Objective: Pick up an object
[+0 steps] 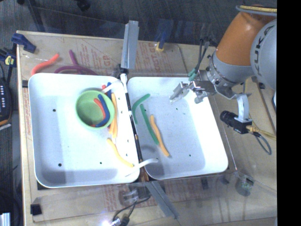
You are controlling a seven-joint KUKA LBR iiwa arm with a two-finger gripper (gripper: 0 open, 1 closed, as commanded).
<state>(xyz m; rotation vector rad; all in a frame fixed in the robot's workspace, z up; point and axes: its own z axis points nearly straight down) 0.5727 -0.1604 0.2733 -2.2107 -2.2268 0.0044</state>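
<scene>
Nearest you, a yellow strip [120, 156] and a white strip [141, 164] lie at the front of the bins on the table [197, 201]. In the right bin [207, 149], an orange strip [159, 135] rests beside two green strips [143, 114]. The left bin [51, 149] holds a green bowl [95, 109] with red and blue pieces inside. Farther back, your gripper [189, 91] hangs over the right bin's far edge, fingers spread apart, holding nothing.
</scene>
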